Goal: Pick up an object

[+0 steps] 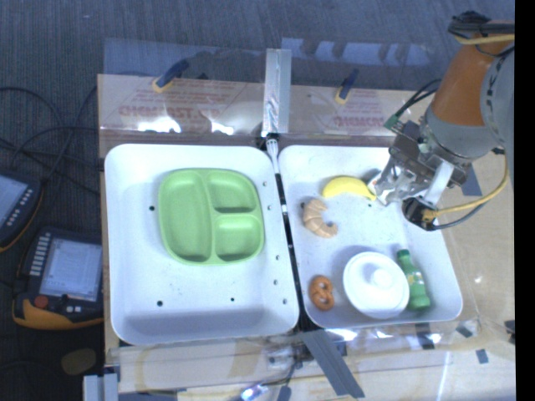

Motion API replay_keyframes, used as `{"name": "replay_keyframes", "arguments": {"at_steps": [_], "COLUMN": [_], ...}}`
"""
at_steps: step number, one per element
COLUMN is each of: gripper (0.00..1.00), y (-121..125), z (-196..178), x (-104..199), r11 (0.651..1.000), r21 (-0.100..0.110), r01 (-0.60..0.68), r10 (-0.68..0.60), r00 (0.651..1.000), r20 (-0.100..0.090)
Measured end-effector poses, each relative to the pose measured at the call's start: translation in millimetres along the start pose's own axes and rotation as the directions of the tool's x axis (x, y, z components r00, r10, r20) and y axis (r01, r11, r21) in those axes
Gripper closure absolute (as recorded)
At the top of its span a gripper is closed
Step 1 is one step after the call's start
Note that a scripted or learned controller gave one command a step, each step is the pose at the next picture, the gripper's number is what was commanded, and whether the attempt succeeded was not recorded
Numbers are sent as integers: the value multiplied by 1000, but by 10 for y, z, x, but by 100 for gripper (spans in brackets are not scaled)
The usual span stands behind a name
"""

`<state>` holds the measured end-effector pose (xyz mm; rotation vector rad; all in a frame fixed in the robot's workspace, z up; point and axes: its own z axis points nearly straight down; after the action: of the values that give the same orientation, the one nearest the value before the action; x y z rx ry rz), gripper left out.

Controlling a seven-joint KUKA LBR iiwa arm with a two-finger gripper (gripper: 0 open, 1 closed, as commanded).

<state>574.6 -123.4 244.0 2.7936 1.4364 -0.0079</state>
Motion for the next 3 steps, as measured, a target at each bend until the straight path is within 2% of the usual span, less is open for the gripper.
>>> {"name": "replay_keyframes", "arguments": {"at_steps": [1, 2, 3], "gripper": [100, 100, 100], "y": [-45, -835, -928], "z": [368, 20, -662], "x": [259, -309, -278], "r11": [931, 912, 992], "r21": [3, 4, 3], "r01": [-366, -411, -128], "r10": [366, 411, 128], "r00": [931, 912, 992], "r20": [1, 0, -1]}}
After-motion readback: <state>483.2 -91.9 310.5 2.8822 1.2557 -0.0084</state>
